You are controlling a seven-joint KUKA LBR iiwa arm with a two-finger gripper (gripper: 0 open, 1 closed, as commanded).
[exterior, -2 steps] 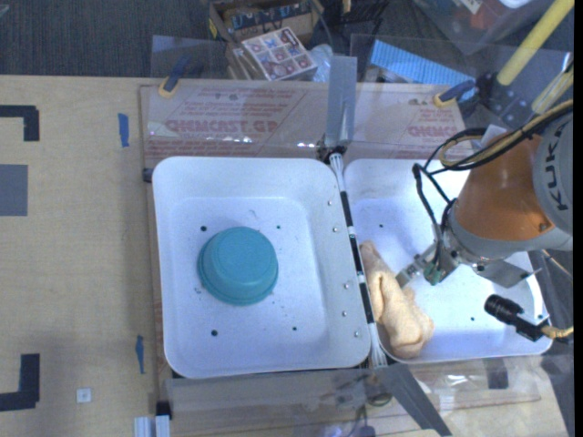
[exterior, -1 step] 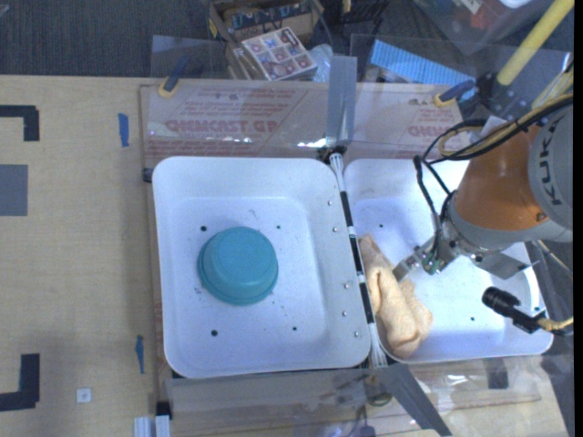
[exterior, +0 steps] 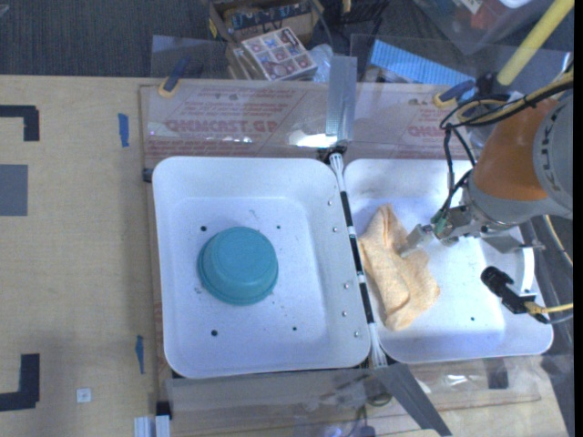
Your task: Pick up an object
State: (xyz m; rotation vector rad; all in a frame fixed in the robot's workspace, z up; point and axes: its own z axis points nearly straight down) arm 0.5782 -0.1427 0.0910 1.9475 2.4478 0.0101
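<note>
Beside gripper point(exterior: 424, 233): crumpled yellow cloth point(exterior: 397, 268); left bin point(exterior: 182, 189): round teal bowl point(exterior: 238, 265).

Grey arm point(exterior: 556, 157) with orange band point(exterior: 510, 167), black and yellow cables point(exterior: 474, 107).

Two shallow white bins sat side by side on the bench, the left bin point(exterior: 173, 189) and the right bin point(exterior: 524, 340) touching along a hinged seam. Beyond them stood clear panels point(exterior: 228, 116) bearing reddish lettering. Blue tape point(exterior: 123, 129) marked the wooden benchtop point(exterior: 73, 244). A cardboard box point(exterior: 264, 21) of clutter lay on the floor behind, near a yellow rod point(exterior: 542, 30).
</note>
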